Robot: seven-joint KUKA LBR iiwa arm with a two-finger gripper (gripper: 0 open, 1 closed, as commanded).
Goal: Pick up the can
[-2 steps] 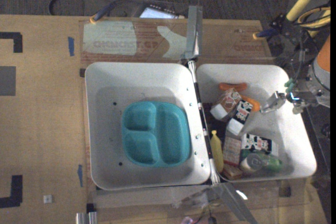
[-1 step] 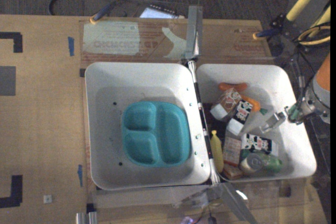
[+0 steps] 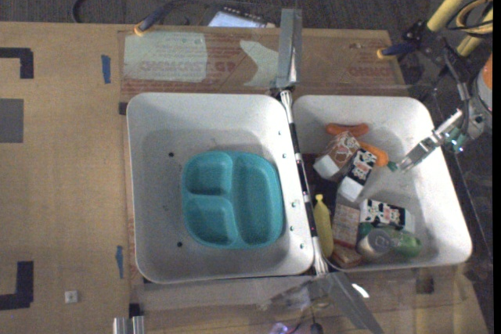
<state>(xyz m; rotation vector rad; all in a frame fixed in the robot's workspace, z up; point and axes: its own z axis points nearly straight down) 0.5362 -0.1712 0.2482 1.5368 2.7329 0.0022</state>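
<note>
Can (image 3: 379, 243) lay on its side at the near edge of the right bin (image 3: 442, 192), among small cartons, beside a yellow bottle (image 3: 322, 224). Teal divided plate (image 3: 232, 199) sat in the left bin (image 3: 156, 129). Farther back, gripper (image 3: 409, 159) slanted down from the right above the clutter; grip state: cannot tell

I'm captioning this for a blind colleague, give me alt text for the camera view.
From the right, a robot arm's pincer hangs over the right white bin, which holds a can lying at the front among small cartons and a yellow bottle. The left white bin holds a teal divided tray.
</note>
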